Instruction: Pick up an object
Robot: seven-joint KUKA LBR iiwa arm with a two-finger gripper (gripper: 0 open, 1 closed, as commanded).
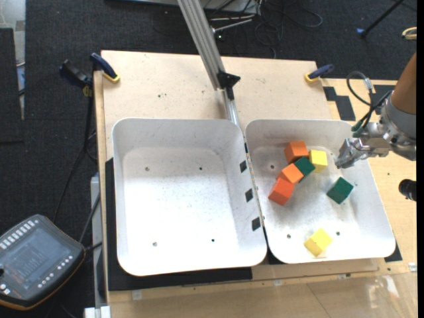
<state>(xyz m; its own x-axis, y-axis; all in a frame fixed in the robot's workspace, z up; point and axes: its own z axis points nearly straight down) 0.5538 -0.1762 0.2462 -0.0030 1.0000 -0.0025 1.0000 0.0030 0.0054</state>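
**Approach phase: claw over the right bin, nothing grasped**

Claw (346, 155) of the grey arm, entering from the right, hangs above the right-hand part of the right bin (381, 207). Whether its jaws are parted or closed cannot be told at this size; no object is seen between them. Candidate objects all lie in this bin. A yellow cube (318, 159) sits just left of the claw, beside a small dark green cube (305, 166). Further left, three orange cubes form a loose diagonal: the far one (296, 151), a middle one (291, 173) and the near one (281, 191). A larger green cube (340, 191) lies apart, nearer the viewer than the claw, and a second yellow cube (318, 242) lies alone near the bin's near wall. The left bin (122, 177) stands alongside, sharing the central divide.

The step in hand appears to be the approach, with no grasp made. The next move calls for choosing a target; the two isolated cubes probably offer the cleanest finger clearance, whereas the clustered cubes touch or nearly touch and may be pushed rather than gripped. The claw must then centre over the chosen cube and descend.

No brand, label or legible writing can be made out; a handheld control pendant (36, 260) at the near left shows a screen too small to read.
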